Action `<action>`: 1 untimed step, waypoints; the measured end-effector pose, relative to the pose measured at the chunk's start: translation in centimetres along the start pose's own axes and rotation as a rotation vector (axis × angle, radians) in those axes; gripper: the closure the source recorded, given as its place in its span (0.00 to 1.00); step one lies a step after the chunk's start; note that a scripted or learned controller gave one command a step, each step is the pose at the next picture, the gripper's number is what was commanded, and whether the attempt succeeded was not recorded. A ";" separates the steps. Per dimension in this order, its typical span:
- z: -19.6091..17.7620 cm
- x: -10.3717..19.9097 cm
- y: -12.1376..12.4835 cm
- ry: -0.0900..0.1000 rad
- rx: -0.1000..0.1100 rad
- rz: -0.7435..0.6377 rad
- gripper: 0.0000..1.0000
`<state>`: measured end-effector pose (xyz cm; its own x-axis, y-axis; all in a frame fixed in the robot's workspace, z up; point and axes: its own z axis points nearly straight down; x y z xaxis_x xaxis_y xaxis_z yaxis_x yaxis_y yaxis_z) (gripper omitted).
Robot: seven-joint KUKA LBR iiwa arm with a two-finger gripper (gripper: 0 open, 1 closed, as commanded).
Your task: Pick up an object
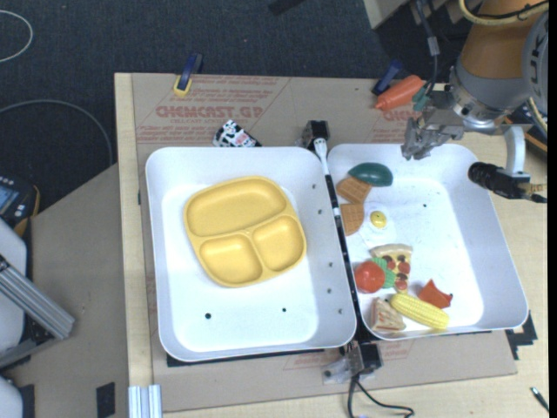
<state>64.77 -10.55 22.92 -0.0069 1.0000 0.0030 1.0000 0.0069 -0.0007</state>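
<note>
1. The gripper [419, 151] is seen above the right bin's [487, 242] far edge; whether it is parted cannot be told; nothing is seen held.
2. The green piece [372, 174], nearest, is best approached from above; the bin wall just beside should be cleared.
3. The tomato [369, 276], corn [419, 311] and pizza [393, 259] are crowded; the yellow tray [244, 230] lies apart.

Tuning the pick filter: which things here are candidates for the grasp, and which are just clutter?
Job:
gripper, above the right bin's far edge
toy food in that bin: green piece, egg, pizza slice, tomato, corn

Lying about:
yellow divided plate in the left bin
blue-and-yellow clamp
</note>
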 end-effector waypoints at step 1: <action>1.1 5.2 -1.2 0.000 0.003 0.002 1.00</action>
<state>63.54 -5.33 21.81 -0.0053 1.0000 0.0026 1.0000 0.0053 -0.0036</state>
